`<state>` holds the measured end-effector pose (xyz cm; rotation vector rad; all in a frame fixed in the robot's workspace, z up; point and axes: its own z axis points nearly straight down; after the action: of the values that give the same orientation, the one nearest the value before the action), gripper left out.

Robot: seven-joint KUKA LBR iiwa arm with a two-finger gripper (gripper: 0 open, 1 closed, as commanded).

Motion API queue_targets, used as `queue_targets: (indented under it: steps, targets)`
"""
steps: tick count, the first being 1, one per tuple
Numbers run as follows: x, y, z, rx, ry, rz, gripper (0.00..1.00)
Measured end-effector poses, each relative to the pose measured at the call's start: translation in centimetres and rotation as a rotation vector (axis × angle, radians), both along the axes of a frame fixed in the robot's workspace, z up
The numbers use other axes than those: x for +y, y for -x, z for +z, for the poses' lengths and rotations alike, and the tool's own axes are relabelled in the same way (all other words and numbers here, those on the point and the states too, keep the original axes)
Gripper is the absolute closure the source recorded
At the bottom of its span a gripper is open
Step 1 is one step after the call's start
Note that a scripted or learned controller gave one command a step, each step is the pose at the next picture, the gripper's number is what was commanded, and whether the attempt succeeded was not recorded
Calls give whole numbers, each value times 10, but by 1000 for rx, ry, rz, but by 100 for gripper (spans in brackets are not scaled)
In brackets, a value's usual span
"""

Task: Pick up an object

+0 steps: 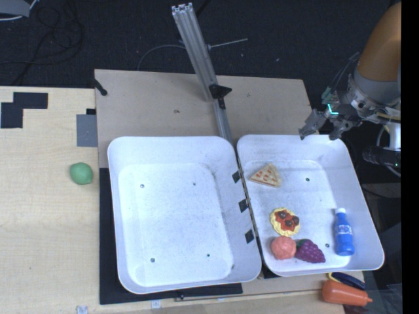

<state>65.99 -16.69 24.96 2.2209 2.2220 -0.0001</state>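
Observation:
The right bin (pixel 308 156) holds a pizza slice toy (pixel 266 176), a round yellow tart with red topping (pixel 285 222), a pink-red ball (pixel 283 248), a bunch of purple grapes (pixel 309 251) and a blue bottle (pixel 343 231). My gripper (pixel 320 129) hangs above the bin's far right corner, well clear of all these objects. Its two dark fingers point down and left, spread apart with nothing between them.
The left bin (pixel 170 208) sits beside the right one. A green ball (pixel 82 173) lies on the wooden bench to the left. An orange carrot-like toy (pixel 345 294) rests outside the right bin's near edge. A metal rail (pixel 200 51) slants up behind the bins.

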Motion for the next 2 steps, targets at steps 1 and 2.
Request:
queue_targets:
  steps: [1, 2]
  targets:
    - [0, 0, 0, 0, 0, 0, 0]
    - [8, 7, -52, 4, -1, -1, 0]
